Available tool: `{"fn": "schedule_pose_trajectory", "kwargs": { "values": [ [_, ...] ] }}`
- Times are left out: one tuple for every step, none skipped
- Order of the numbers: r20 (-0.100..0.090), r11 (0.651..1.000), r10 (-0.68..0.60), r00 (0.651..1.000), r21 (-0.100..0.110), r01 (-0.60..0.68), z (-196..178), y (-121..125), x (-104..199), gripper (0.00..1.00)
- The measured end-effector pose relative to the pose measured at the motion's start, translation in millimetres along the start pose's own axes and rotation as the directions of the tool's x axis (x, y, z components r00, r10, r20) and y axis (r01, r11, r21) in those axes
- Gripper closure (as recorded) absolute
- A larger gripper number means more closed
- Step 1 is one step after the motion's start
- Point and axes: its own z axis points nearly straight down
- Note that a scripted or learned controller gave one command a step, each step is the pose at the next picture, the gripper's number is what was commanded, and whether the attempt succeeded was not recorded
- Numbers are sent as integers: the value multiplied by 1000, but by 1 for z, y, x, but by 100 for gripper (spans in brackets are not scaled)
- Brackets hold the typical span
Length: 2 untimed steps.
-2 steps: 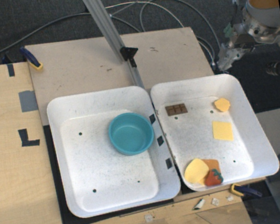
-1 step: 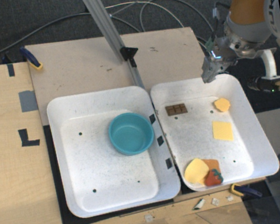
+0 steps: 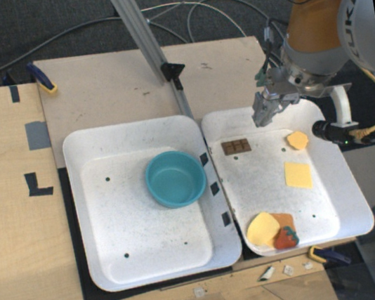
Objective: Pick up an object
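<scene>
1. rig: the grey arm with the orange band reaches in over the far right corner of the counter. its claw hangs above the far edge of the right shallow white bin.

2. claw state: whether the claw is spread or pressed together cannot be told at this angle. nothing is seen gripped in it.

3. candidate objects, right bin: a small brown rectangular block lies near the far left corner, closest to the claw. a small orange-yellow chunk sits near the far right side. a flat pale yellow square piece lies near the right wall, mid-length. at the near edge, a rounded yellow piece, an orange slab and a small red item with green are bunched together, touching.

4. left shallow white bin: holds a teal round plastic bowl toward its right side.

5. step in hand, judged: approach. no object has been lifted yet; all rest on the bin floors.

6. next move, judged: pick one target, centre the claw over it and descend. the brown block and the orange-yellow chunk stand apart from neighbours and look easiest. the bunched near-edge group risks a crowded grasp.
</scene>
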Motion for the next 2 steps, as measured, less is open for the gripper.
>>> {"fn": "schedule_pose_trajectory", "kwargs": {
  "values": [
    [0,1000,0,1000,1,0,18,-16,47,100],
    [0,1000,-1,1000,2,1,33,-35,97,100]
  ]
}}
